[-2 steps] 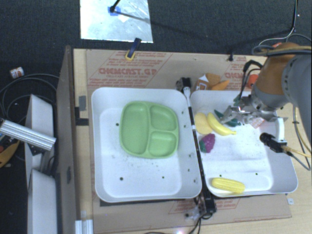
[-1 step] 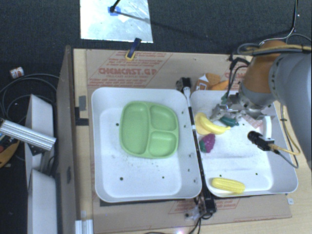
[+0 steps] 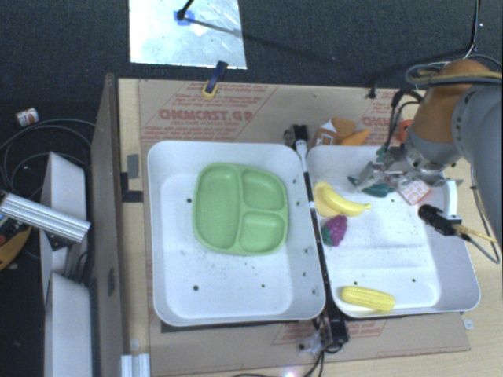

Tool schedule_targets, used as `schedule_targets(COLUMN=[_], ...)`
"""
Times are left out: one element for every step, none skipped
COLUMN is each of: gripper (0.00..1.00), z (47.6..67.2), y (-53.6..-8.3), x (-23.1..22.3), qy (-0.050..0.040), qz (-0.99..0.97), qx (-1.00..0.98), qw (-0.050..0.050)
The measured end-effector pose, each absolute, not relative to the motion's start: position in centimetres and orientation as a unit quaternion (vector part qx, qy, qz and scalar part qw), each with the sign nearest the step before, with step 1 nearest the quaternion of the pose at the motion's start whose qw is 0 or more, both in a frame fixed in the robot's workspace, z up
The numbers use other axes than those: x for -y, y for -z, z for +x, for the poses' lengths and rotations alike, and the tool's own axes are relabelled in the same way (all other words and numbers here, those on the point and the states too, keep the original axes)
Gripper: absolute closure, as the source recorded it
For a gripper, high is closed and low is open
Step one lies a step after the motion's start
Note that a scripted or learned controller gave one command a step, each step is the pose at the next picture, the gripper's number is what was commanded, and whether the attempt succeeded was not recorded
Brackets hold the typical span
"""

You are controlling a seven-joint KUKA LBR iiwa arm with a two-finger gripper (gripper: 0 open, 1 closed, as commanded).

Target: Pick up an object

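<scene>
Nothing is lifted yet: the green divided plate (image 3: 240, 208) sits in my left bin (image 3: 169, 289), the banana (image 3: 339, 201), corn cob (image 3: 366, 298) and purple piece (image 3: 335, 229) lie in the right bin (image 3: 460, 281), and my gripper (image 3: 377, 181) hovers low beside the banana, its grasp unreadable.

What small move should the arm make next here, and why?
Probably a short shift toward the banana and down. The gripper sits at the far end of the right bin, just right of the banana, with nothing visibly between its fingers.
</scene>
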State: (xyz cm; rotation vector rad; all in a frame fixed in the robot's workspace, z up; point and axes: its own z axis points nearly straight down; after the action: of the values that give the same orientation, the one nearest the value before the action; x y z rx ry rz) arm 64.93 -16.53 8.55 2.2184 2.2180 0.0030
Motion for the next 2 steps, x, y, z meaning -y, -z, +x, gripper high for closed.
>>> schedule_targets(gripper=[1.00,1.00], z=[64.8,66.3], y=[-9.5,-15.0], x=[16.3,9.9], qy=[0.0010,-0.0023], qz=[0.705,0.704], qx=[-0.709,-0.710], qw=[-0.001,0.002])
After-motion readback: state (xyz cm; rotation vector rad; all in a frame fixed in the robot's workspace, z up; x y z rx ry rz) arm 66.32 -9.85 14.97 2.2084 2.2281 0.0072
